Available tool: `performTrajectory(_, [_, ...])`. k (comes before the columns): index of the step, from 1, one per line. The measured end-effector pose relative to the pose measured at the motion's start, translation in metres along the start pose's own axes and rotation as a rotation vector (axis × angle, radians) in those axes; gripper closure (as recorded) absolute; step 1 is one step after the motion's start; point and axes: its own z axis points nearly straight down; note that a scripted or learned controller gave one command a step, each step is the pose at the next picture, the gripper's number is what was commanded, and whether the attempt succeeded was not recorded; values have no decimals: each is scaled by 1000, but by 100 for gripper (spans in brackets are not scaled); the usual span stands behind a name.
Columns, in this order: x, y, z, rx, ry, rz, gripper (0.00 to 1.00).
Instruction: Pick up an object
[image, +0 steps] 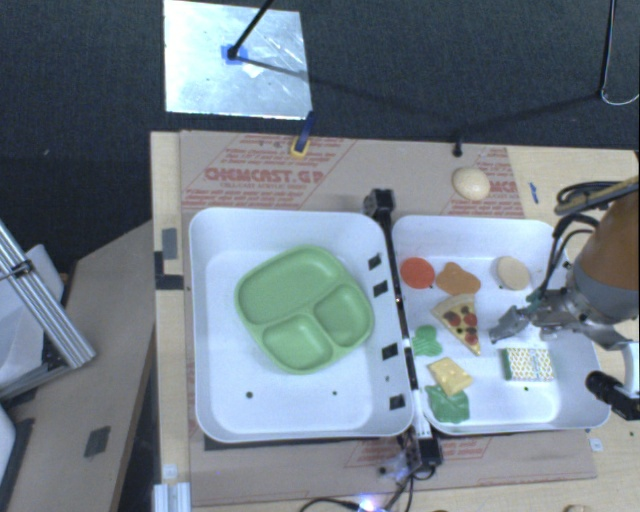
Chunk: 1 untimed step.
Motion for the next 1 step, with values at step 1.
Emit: performTrajectory(1, [0, 0, 44, -2, -1, 0, 0])
